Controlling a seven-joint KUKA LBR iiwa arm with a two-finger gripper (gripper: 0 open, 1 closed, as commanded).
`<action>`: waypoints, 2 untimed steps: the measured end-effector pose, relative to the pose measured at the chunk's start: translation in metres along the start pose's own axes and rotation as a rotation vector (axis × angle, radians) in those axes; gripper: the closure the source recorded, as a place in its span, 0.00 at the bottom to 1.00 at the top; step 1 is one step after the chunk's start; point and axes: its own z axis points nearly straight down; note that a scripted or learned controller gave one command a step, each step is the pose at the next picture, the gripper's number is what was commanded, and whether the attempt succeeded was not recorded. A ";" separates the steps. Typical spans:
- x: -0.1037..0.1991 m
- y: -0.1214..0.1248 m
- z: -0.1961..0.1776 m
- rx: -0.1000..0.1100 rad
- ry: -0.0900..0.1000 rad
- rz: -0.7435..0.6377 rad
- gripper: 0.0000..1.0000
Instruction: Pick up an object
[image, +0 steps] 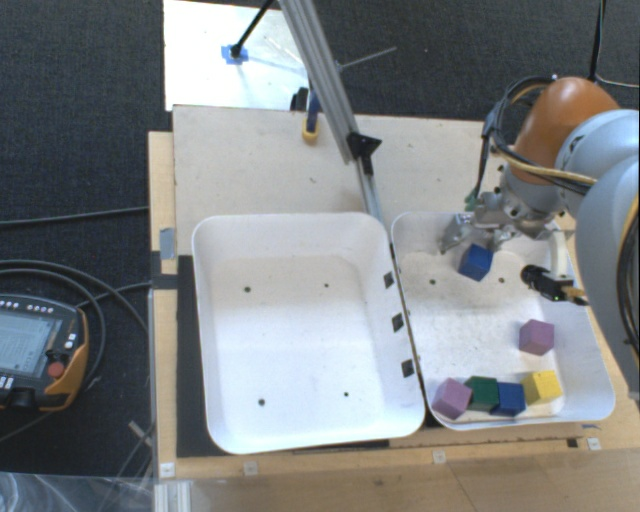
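Item one: blue cube, tilted, sitting directly beneath my gripper over the far part of the right bin, its top edge at my fingertips; whether it is truly clamped I cannot tell. My arm reaches in from the right, wrist bent downward. Further stock nearer the camera than my gripper: purple cube, then a row of purple block, green block, blue block, yellow block.
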 end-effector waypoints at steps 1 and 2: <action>0.027 -0.044 0.001 -0.006 0.000 0.005 0.00; 0.026 -0.041 -0.010 -0.013 -0.001 0.004 1.00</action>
